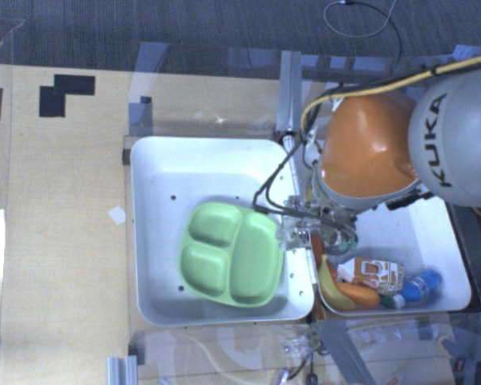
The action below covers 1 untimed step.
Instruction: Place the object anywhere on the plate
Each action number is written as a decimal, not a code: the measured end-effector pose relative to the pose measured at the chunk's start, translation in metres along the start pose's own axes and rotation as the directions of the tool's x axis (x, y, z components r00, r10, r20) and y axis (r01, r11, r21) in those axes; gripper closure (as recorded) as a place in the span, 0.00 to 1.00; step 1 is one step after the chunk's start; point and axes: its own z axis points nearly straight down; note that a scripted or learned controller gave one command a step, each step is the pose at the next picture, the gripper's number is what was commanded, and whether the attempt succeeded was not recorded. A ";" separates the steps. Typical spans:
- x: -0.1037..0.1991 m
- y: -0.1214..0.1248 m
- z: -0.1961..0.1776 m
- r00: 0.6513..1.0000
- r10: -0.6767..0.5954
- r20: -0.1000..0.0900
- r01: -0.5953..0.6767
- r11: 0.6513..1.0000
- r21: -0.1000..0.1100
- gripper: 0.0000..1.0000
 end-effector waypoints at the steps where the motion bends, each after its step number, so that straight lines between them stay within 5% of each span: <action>1: -0.011 -0.034 0.000 0.957 -0.289 0.001 0.289 0.957 0.000 1.00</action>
